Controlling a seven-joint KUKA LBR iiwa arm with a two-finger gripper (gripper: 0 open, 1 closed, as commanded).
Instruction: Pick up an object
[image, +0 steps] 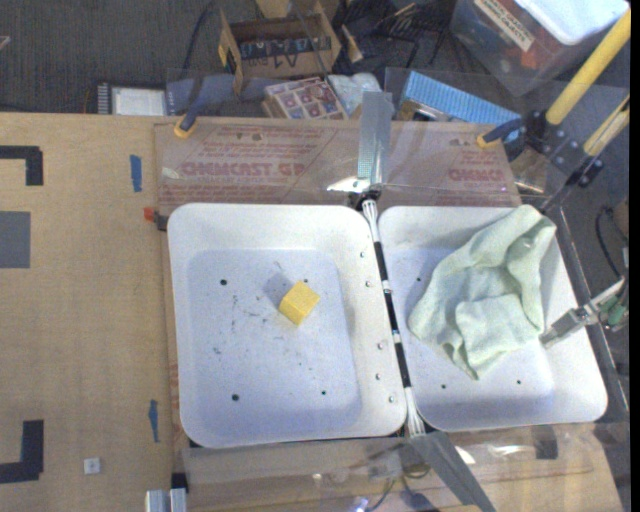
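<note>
A small yellow block (299, 302) lies near the middle of the left white bin (200, 240), tilted like a diamond and apart from the walls. A crumpled pale green cloth (487, 291) covers the upper and middle part of the right white bin (560, 400) and reaches up to that bin's far right corner.
A divider ridge (390, 320) separates the two bins. A thin metal piece (572, 322) pokes in over the right bin's right rim, beside the cloth. The wooden bench (80, 300) spreads to the left. Boxes and clutter (300, 95) sit behind the bins.
</note>
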